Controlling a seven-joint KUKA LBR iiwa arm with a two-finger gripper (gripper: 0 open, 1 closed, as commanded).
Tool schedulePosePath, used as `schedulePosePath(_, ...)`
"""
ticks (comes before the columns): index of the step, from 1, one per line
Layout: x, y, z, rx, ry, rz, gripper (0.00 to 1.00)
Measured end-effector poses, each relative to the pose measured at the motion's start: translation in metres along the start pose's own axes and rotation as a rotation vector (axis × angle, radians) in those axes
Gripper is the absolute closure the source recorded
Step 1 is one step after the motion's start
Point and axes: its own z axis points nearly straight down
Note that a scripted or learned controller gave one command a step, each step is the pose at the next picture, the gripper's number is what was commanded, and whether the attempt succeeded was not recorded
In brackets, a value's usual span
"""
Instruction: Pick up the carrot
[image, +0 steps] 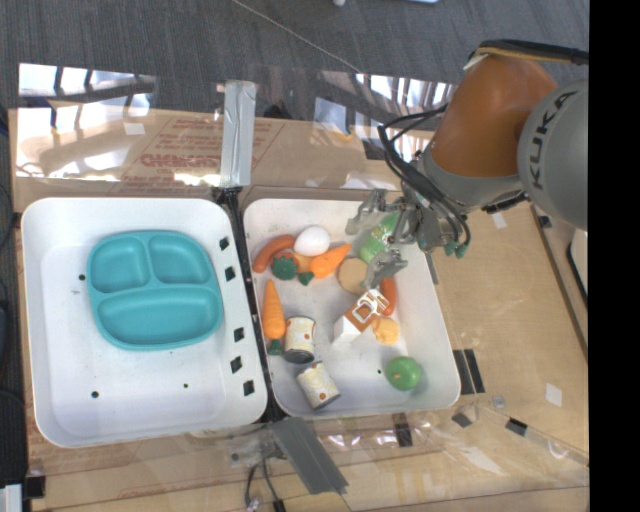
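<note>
The long orange tapered carrot (273, 312) lies lengthwise along the right-hand shallow white bin's (437, 330) left wall. The grey two-finger gripper (392, 243) hovers near the far-right corner; whether it is spread cannot be told. The carrot lies well apart, toward the view's lower left.

The hand (392, 243) covers part of a green item (376, 245), and its fingers blur into clutter; the arm (520, 120) is cut off at the right

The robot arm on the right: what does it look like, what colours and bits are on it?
The arm is a thick, rounded grey casing with a glossy orange band above the wrist and part of the KUKA name in dark letters. Thin black cables loop down to a small metal two-finger gripper of grey and silver parts.
</note>
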Motion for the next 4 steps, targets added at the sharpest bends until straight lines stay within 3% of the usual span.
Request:
schedulePosePath(1, -0.010, 0.007, 0.123, -0.004, 0.009, 0.108, 0.00)
schedulePosePath(2, -0.005, 0.054, 0.131, 0.007, -0.008, -0.247, 0.00)
schedulePosePath(3, -0.006, 0.057, 0.121, 0.005, -0.010, -0.254, 1.00)
schedulePosePath(4, -0.001, 0.044, -0.010, 0.004, -0.013, -0.492, 1.00)
